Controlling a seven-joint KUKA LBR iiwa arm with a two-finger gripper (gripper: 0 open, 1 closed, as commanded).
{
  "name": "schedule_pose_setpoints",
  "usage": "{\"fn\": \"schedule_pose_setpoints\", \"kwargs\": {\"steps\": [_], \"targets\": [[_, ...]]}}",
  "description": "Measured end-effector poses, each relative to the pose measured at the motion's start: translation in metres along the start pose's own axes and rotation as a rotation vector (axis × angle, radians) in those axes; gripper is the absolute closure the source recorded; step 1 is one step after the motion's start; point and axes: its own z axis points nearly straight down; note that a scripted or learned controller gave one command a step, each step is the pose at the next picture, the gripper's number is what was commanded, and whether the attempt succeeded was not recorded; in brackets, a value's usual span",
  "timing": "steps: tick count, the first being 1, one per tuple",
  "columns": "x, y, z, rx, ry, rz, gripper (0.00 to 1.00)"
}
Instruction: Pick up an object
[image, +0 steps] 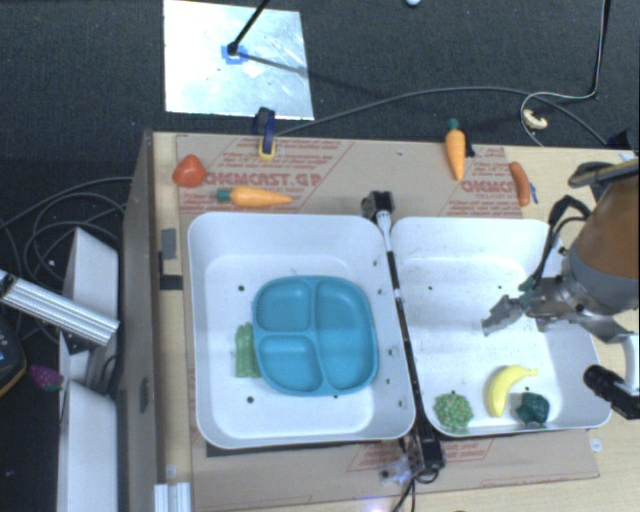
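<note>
Along the right bin's (470, 245) near wall I see three candidates bunched: a green cluster (454, 410), a banana (507, 388) and a dark green piece (532, 407). My gripper (505, 314) hovers above them; whether its jaws are open I cannot tell.

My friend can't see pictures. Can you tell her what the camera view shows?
A grey robot arm reaches in from the right, its gripper hovering over the right white bin, above a yellow banana, a green leafy clump and a dark green toy. The left bin holds a blue divided plate.
</note>
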Motion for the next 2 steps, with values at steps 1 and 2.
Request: {"fn": "schedule_pose_setpoints", "kwargs": {"steps": [1,2], "targets": [[0.0004,0.0015,-0.0105,-0.003,0.001,-0.004,1.0],[0.0004,0.0015,-0.0105,-0.003,0.001,-0.004,0.0]]}}
